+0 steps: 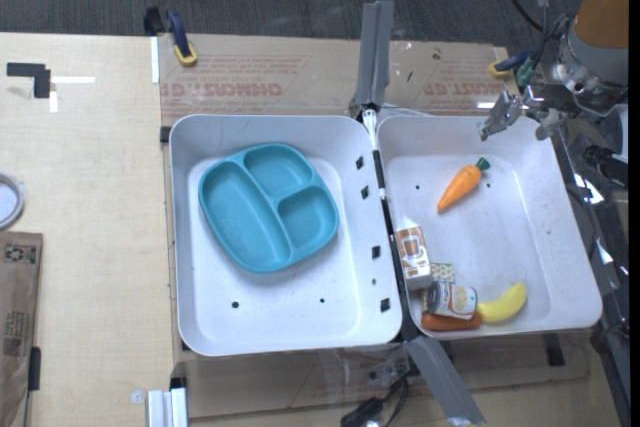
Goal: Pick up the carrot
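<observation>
An orange carrot (pixel 459 188) with a green top lies slanted on the floor of the right bin (pixel 545 215), in its far half, with the green end pointing up and right. My gripper (pixel 522 121) hangs over the far right rim of that bin, above and to the right of the carrot and apart from it. Its fingers (pixel 497 120) stand open with nothing between them.
In the right bin's near left corner lie a small carton (pixel 411 253), a can (pixel 452 298), a yellow banana (pixel 503 305) and a red sausage-like piece (pixel 445 321). A blue divided plate (pixel 268 205) sits in the left bin (pixel 200 315). A grey post (pixel 375 45) rises between the bins.
</observation>
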Available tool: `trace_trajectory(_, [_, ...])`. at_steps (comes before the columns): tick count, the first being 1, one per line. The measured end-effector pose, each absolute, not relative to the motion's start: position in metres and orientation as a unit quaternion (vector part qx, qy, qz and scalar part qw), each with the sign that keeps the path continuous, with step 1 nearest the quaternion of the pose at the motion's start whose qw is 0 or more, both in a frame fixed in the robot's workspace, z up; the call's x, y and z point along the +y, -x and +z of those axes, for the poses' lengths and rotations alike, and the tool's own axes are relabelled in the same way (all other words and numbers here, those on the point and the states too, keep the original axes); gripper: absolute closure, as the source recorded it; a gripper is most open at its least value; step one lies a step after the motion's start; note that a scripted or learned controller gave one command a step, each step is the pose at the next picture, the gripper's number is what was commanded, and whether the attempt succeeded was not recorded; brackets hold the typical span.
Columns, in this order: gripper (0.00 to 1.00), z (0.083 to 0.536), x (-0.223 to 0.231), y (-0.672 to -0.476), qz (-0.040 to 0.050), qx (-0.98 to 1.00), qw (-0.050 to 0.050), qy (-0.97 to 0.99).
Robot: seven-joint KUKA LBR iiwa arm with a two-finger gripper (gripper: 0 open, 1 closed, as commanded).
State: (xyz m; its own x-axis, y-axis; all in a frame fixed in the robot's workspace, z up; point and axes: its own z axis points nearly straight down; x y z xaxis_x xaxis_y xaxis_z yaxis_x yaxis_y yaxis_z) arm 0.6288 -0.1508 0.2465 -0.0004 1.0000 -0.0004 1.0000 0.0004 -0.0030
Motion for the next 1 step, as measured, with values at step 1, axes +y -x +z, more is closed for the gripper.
trace_trajectory(1, [0.0, 0.109, -0.1846, -0.6333, -0.0031, -0.79, -0.006, 0.613])
